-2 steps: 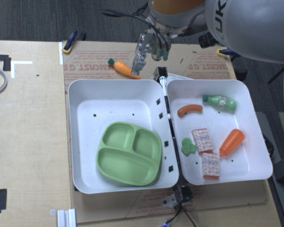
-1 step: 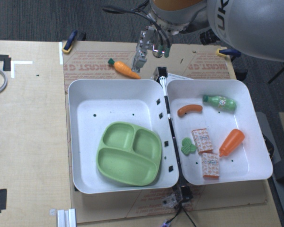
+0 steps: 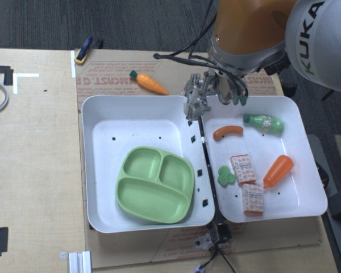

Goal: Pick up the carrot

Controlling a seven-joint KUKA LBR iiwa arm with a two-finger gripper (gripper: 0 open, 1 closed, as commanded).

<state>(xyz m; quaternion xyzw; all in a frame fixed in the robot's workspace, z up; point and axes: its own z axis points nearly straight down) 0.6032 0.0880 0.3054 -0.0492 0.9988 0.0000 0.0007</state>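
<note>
- Gripper (image 3: 196, 108) hangs over the far end of the seam between the 2 bins; finger gap cannot be told.
- Carrot (image 3: 278, 171) lies tilted in right bin (image 3: 307, 147), near its right wall.
- 2nd carrot (image 3: 149, 82) lies on cardboard beyond left bin (image 3: 96, 152).
- Green tray (image 3: 155, 185) sits in left bin.

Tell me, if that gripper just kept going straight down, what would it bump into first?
Probably the shared rims where the two white bins meet; the gripper hangs about over that seam, near its back end. Depth is hard to judge here, so it could land just inside either bin.
</note>
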